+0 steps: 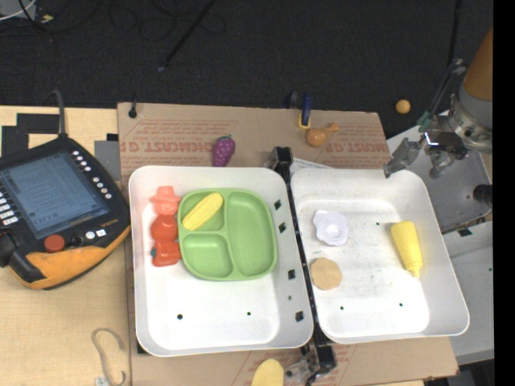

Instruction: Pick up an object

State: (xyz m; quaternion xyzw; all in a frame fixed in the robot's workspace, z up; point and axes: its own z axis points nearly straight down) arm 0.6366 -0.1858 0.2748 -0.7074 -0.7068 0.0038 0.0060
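Camera view, arm cropped at right, pincer indistinct above right bin

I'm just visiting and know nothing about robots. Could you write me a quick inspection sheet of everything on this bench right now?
Surface: two white bins side by side, left bin and right bin, on cardboard.
Job's things: green divided plate in the left bin with a yellow corn in one compartment; red toy beside the plate; in the right bin a yellow bottle, a white piece and a tan disc.
Clutter: purple grapes and an orange toy on the cardboard; yellow object at the front edge.
Grippers: gripper above the right bin's far right corner, jaws open, holding nothing.
Cables: dark cables on the floor behind.
Surroundings: control tablet at left.
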